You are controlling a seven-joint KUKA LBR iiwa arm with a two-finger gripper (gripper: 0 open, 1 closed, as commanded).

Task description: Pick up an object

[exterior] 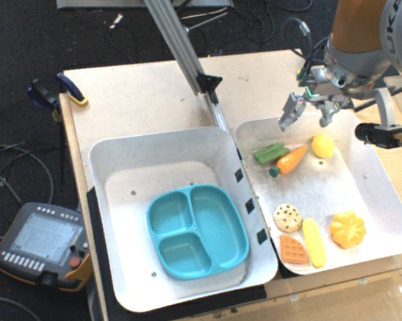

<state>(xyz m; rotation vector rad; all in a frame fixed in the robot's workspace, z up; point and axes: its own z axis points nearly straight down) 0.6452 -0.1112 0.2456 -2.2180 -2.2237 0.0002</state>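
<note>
My gripper (pixel 308 111) hangs open over the far edge of the right bin (pixel 383 190), with nothing between its fingers. Just below it lie a yellow lemon (pixel 322 146), an orange carrot (pixel 292 159) and a green vegetable (pixel 269 153). Nearer the front of that bin are a chocolate-chip cookie (pixel 288 217), a waffle (pixel 294 249), a yellow corn cob (pixel 313 242) and an orange pepper-like toy (pixel 347 229).
The left bin (pixel 114 175) holds a blue divided plate (pixel 196 231). A metal pole (pixel 178 37) slants over the bench from the top down to the seam between the bins. A teach pendant (pixel 38 245) lies on the floor at the left.
</note>
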